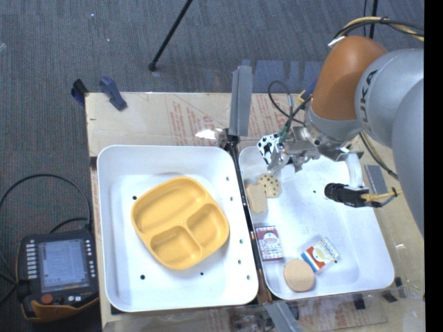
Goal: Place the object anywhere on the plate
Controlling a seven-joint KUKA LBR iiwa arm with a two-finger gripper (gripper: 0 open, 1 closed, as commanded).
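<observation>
A yellow three-compartment plate [180,221] lies in the left white bin [114,185]. My gripper [280,159] hangs over the far left corner of the right bin [360,254]. A small black-and-white spotted object [268,146] sits right against its left side. The view does not show whether that object is held or only touched. Just below the gripper lie a speckled cookie [270,185] and a pale tan piece [257,198].
The right bin also holds a red card box [268,243], a small red-and-white carton [319,254] and a round tan disc [299,274] near its front. A black cylinder [342,192] on the arm juts over the bin. A grey upright post [240,106] stands behind the bins.
</observation>
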